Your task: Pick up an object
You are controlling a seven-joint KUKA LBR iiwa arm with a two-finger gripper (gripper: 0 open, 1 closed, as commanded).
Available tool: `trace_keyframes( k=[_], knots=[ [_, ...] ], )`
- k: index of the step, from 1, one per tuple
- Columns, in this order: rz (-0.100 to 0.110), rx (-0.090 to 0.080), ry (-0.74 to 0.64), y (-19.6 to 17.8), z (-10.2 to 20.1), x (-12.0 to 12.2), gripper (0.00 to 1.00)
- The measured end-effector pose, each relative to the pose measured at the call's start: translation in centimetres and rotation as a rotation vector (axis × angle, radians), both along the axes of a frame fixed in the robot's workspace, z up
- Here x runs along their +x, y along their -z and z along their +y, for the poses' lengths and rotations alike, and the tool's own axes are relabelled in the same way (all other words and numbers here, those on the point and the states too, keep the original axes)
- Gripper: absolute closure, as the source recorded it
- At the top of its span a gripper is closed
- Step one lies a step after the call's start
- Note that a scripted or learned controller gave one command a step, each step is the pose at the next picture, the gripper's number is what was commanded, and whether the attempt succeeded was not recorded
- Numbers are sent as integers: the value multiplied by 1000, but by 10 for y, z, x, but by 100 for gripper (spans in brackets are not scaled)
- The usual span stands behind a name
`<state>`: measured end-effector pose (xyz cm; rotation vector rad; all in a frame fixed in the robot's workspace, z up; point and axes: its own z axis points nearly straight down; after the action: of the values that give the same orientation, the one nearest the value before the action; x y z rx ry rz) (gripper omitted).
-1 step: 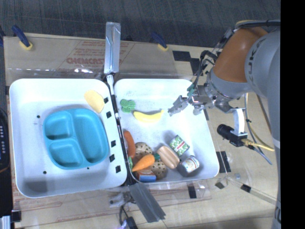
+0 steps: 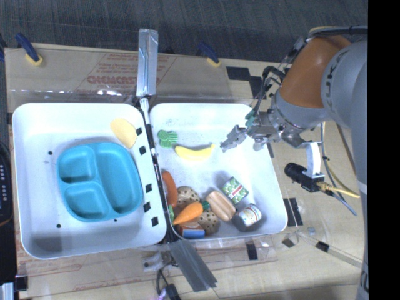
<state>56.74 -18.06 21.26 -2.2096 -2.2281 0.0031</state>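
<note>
Camera view: gripper (image 2: 232, 140) near banana (image 2: 194, 150); prob. apart.

Two white bins on the bench, the left bin (image 2: 25, 167) and the right bin (image 2: 275, 195). One blue divided tray (image 2: 100, 181) and one yellow piece (image 2: 124, 131) in the left. The right one shows one banana (image 2: 194, 151), one carrot (image 2: 188, 213), one small can (image 2: 248, 215), one green carton (image 2: 235, 189).
</note>
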Motion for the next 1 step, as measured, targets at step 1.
trace_keyframes(
  k=[1],
  knots=[
    [-1, -1, -45, 119, -25, -15, 0]
  ],
)
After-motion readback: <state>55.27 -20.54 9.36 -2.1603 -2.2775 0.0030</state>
